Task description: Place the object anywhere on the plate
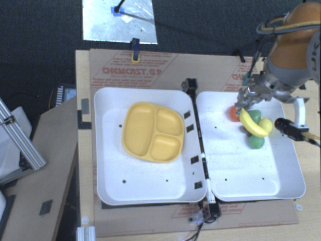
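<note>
- At about two o'clock in the right bin, a toy banana lies across a small heap of play food, touching a green piece below it and an orange-red piece at its upper left.
- Just above that heap hangs the claw, at the banana's upper end; whether it is wide or narrow I cannot tell, and nothing shows between its tips.
- Judged by its look, the banana is light, hollow plastic, stiff and rather slick, so a pinch across its curved middle seems safest; the tapered ends would likely slip.
- At nine o'clock from the heap, in the left bin, sits the yellow plate with three compartments, well apart from the banana.
- Between the bins runs a black hinge strip, which any carry must clear.
- Neighbouring pieces crowd the banana, so a grab could nudge or catch them instead.
- Beyond the bins, a foil sheet lies at twelve o'clock off the tabletop.
</note>
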You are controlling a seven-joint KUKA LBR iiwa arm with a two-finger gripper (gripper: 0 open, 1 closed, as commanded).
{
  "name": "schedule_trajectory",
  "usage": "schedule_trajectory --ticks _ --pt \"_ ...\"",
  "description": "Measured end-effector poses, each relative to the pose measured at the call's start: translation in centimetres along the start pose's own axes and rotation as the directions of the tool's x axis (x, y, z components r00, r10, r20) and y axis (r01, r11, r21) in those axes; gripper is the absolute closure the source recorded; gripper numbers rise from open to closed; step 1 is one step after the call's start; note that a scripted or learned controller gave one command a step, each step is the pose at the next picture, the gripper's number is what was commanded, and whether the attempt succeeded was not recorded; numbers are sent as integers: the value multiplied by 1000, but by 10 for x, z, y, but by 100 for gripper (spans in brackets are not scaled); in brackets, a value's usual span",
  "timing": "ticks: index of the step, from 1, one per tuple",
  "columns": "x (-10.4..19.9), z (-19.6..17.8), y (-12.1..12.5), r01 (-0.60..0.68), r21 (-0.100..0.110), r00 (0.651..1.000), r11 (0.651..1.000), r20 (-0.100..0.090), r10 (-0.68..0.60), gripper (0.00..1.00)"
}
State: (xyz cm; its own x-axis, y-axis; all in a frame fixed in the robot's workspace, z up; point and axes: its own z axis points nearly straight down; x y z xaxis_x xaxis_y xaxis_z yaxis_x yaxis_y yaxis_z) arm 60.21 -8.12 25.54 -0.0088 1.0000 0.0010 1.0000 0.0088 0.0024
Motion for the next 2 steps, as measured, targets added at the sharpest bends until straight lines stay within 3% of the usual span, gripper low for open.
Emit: schedule_trajectory --ticks 2 --pt "113 14 -14 2 1 1000 1000 -2 -2 100"
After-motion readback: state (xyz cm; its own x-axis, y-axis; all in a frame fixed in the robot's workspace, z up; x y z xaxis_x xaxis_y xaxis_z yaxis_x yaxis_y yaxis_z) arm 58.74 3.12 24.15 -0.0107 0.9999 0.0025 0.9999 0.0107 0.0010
